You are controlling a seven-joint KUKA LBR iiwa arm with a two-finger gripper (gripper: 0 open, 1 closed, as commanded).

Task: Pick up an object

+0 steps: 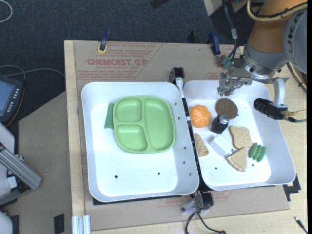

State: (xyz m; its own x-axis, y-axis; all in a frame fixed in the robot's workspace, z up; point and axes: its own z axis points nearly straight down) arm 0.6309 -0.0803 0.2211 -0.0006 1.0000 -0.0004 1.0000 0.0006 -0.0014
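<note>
The tool [229, 84] is hovering over the right bin's [280, 145] far end, carrying nothing; how wide it stands, I cannot tell. Just below it a brown round object [226, 107] is lying, seemingly the likeliest pick.

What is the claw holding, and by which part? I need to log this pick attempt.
Nothing is seen held: the claw hangs above the right bin, just over the brown round piece, with nothing between its fingers.
</note>
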